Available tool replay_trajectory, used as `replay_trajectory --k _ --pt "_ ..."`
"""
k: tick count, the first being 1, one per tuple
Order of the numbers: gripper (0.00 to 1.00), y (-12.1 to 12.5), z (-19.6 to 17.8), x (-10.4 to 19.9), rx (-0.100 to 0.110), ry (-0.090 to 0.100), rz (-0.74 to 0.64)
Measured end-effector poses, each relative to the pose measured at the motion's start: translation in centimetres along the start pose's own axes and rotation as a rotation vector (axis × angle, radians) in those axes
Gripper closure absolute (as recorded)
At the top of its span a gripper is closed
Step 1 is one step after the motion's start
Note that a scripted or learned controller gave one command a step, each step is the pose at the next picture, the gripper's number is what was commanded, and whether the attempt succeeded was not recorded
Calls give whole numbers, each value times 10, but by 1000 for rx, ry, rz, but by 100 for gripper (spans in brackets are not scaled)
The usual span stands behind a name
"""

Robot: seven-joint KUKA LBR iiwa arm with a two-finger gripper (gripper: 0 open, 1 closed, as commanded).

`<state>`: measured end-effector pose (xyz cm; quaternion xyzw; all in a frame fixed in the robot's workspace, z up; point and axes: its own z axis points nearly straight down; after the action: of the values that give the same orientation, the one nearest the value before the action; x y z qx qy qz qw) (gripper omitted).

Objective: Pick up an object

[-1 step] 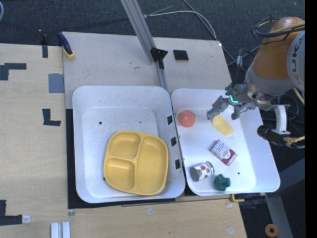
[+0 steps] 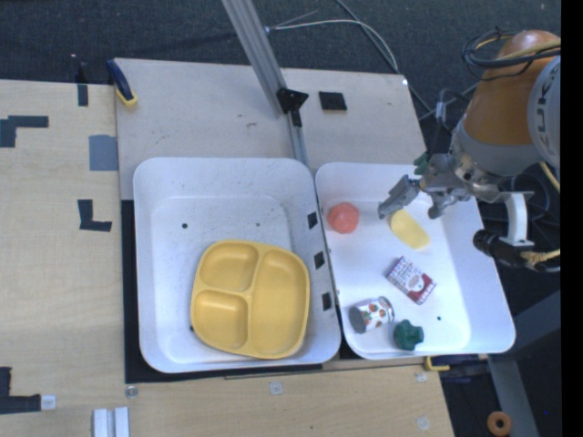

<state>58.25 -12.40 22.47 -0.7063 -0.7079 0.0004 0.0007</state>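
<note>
The green toy (image 2: 407, 335) lies nearest the camera, at the near edge of the right bin (image 2: 483, 326), with a small printed can (image 2: 372, 314) tipped on its side just beside it and a red-and-white packet (image 2: 410, 279) a little farther in. My gripper (image 2: 418, 202) hangs above the far half of that bin with its fingers spread apart and nothing between them. Just below it lies the yellow oblong piece (image 2: 410, 230), my likeliest pick; a pink ball (image 2: 343, 218) sits apart to its left. The yellow piece looks light, smooth and rounded, probably a bit slippery, so I judge it best taken across its narrow middle. The left bin (image 2: 164, 189) holds a yellow divided plate (image 2: 251, 299).
</note>
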Motion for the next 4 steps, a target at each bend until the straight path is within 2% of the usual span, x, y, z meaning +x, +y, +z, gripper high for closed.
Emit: replay_trajectory --k 1,2,3,4 --pt "0 7 60 -2 6 -1 1" --pt "0 -3 121 2 7 0 1" --pt "0 -2 139 2 -2 -2 1" --pt "100 0 126 2 -7 -3 0"
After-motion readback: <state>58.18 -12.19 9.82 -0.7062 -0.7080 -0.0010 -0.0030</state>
